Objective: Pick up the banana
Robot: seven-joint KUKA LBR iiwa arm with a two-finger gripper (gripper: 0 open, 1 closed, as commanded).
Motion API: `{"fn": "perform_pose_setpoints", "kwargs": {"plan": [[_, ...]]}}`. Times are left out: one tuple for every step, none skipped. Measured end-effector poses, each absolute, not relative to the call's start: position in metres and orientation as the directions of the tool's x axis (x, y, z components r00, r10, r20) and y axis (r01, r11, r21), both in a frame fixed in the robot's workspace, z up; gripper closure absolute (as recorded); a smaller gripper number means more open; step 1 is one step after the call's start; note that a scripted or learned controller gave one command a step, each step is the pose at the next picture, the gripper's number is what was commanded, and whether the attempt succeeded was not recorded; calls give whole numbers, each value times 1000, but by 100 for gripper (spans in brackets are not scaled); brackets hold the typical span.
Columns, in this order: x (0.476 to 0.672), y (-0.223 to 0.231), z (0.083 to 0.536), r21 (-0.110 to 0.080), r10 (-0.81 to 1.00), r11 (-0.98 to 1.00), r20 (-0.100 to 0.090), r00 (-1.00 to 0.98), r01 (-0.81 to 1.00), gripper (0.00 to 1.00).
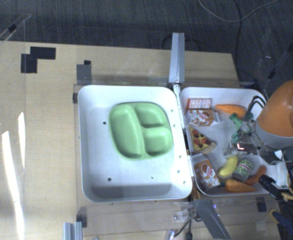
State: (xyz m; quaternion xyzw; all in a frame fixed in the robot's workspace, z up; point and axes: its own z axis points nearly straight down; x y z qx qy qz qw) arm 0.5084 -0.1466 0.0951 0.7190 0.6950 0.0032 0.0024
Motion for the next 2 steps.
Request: {"fn": "perform_pose_setpoints", "kwargs": {"plan": [[551,-84,199,2,1000,15,0,-15,1000,100],[551,-83,209,3,1000,21,0,-21,1000,100]]}}
